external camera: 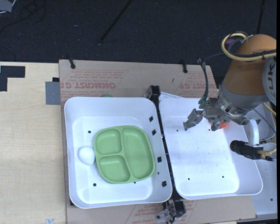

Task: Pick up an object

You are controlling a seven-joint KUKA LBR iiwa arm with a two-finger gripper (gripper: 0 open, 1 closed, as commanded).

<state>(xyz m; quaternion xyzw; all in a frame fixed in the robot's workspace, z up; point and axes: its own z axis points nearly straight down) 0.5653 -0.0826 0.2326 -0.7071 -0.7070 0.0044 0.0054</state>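
A green three-compartment plate (124, 153) lies in the left bin (79, 111). A small white ball (87, 155) rests against the plate's left edge. My gripper (205, 123) hangs over the upper part of the right bin (203, 183), well to the right of both objects. Its fingers (193, 120) stand apart, open, with nothing between them. The bin floor shows bare white beneath the gripper.
A black divider rail (161, 143) runs between the two bins. Both bins sit on a cardboard sheet (121, 80). The arm's orange band and grey wrist (249, 78) loom over the right bin's upper right corner. Pale bench surface (23, 148) lies to the left.
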